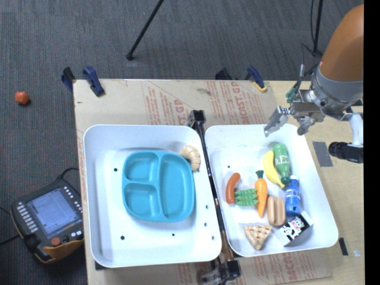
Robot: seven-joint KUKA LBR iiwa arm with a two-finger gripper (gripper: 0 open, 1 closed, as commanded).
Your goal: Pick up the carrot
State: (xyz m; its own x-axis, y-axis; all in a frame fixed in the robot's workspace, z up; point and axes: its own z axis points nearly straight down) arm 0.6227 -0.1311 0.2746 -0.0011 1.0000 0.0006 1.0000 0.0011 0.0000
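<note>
The carrot looks like light, rigid plastic; grip mid-body. The gripper hovers with fingers seemingly spread, holding nothing.

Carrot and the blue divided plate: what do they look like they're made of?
The orange carrot with green top looks like moulded toy plastic: flat uniform colour, smooth, slightly glossy. The blue three-compartment plate also looks like smooth hard plastic, with soft sheen on its rounded ridges. Neither can be confirmed from this view alone.
</note>
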